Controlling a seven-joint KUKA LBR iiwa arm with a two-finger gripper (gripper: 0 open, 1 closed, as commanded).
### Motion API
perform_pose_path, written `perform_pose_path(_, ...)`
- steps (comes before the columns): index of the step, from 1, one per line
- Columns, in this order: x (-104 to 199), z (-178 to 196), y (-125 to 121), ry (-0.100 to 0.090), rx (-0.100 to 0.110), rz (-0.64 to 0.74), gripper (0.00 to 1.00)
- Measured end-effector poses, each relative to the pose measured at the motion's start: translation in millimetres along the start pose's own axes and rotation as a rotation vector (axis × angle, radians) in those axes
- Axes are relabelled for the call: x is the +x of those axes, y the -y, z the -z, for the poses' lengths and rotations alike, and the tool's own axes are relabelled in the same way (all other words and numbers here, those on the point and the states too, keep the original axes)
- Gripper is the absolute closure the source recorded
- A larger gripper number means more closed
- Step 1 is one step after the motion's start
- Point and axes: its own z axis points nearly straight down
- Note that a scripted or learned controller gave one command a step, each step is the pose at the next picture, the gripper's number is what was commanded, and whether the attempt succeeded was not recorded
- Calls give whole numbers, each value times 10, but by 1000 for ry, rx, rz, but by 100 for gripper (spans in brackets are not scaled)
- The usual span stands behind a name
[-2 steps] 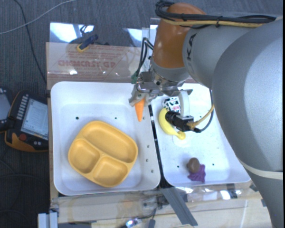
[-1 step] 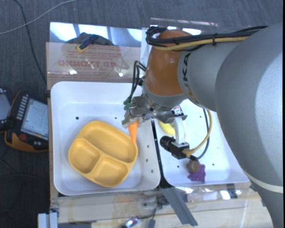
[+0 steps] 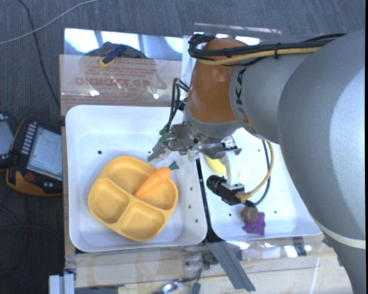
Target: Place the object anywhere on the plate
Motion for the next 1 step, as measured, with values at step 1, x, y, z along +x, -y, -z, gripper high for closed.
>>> perform_pose_path(1,-451,-181,254,-1,-1,115,0)
